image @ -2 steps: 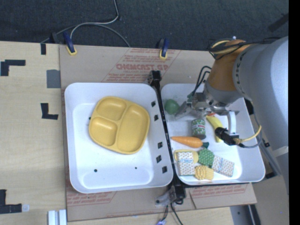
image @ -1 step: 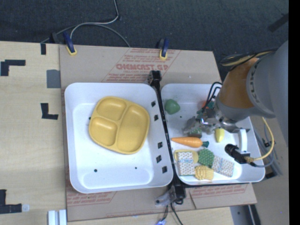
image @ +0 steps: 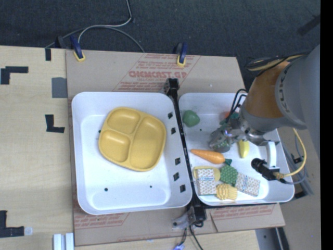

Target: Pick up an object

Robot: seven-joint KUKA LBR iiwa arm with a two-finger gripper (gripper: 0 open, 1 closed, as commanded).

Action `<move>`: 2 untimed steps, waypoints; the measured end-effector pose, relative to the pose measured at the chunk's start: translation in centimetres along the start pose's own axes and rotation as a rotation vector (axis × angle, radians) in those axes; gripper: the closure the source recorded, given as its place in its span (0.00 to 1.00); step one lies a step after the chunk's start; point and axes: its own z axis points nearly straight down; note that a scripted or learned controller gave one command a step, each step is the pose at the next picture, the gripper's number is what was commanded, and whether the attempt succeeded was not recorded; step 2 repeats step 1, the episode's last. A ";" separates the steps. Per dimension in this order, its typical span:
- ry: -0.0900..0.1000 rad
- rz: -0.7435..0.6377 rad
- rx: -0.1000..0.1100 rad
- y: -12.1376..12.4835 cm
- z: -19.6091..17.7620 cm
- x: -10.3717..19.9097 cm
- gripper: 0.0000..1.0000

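Note:
My gripper (image: 220,138) is low in the right bin (image: 208,99), near its middle. Just below it lies an orange carrot (image: 208,155). A green round toy (image: 191,118) sits to its left by the bin's divider. Right of the gripper stands a small yellow piece (image: 243,149), and a bit of something red (image: 227,116) peeks out above the gripper. Nothing can be seen held by the gripper.
Along the right bin's front lie a tan waffle square (image: 206,180), a dark green leafy toy (image: 228,174), a yellow corn piece (image: 226,192) and a pale wafer (image: 248,184). A yellow divided plate (image: 132,138) lies in the left bin (image: 83,155).

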 end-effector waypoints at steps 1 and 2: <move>0.002 -0.001 0.005 3.3 -8.8 5.4 1.00; 0.002 -0.001 0.005 3.3 -8.8 5.4 1.00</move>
